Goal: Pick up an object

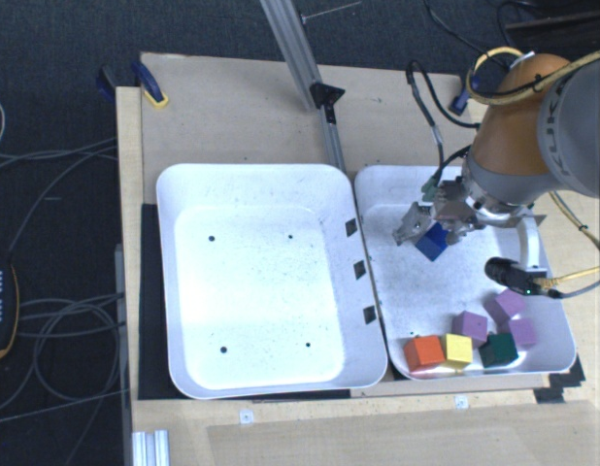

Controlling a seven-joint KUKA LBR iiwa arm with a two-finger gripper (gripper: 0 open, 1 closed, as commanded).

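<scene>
Bench (271, 95): tan board bearing two shallow white bins side by side.

Left bin (251, 280): white, speckled, four small dark dots on its floor.

Right bin (402, 289): holds the blocks and sits under the arm.

Arm (533, 124): grey with an orange band above the wrist, reaching in from the right over the right bin's upper half.

Gripper (431, 231): pointing down and left, fingers closed on the blue block.

Blue block (432, 242): caught between the fingers, tilted, over the upper middle of the right bin; whether it touches the floor cannot be told.

Cluster in the right bin's near right corner:
- orange block (425, 351), leftmost
- yellow block (459, 349), just beside the orange
- green block (497, 350), right of the yellow
- three purple blocks (472, 324), (511, 305), (522, 331), behind and right of these

Metal pole (298, 56): slants across the bench's far side.
</scene>
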